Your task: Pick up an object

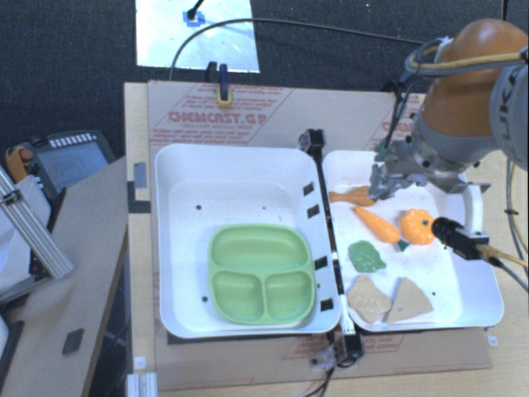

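Note:
The right bin (pixel 483 304) holds a carrot (pixel 377 224), an orange pumpkin-like toy (pixel 417 227), a green leafy piece (pixel 365 256), a tan bread piece (pixel 369 298), a beige wedge (pixel 409 301) and a flat orange piece (pixel 351 195). My gripper (pixel 383 184) hangs low over the bin's back part, just right of the flat orange piece and above the carrot's upper end. Nothing shows between its tips.
The left bin (pixel 178 180) holds a green divided plate (pixel 261 273). A black clip strip (pixel 322 222) runs along the seam between the bins. A tablet (pixel 73 164) and a metal rail (pixel 29 226) lie at left off the bench.

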### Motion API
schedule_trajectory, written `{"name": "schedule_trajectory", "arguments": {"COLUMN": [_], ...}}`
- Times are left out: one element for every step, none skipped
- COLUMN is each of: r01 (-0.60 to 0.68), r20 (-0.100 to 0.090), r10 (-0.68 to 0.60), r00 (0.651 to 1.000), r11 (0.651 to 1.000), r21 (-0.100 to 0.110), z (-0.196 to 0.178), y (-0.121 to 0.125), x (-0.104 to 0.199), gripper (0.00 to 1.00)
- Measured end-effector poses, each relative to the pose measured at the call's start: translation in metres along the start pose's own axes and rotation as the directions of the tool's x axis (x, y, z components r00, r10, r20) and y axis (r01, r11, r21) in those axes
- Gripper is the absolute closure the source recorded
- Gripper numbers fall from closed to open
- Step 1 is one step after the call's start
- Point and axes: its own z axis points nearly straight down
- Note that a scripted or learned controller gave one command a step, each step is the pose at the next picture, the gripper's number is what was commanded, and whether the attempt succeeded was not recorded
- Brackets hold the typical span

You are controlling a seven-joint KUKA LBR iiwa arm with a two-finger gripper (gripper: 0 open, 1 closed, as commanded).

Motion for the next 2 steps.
{"name": "schedule_trajectory", "arguments": {"r01": [-0.001,-0.002], "r20": [0.001,0.001], "r10": [0.001,0.002], "r00": [1.000,1.000], "r11": [1.000,1.000], "r21": [0.001,0.000], "z": [0.006,0.009], "y": [0.020,0.045], "x": [0.038,0.084], "gripper": [1.00,1.00]}}
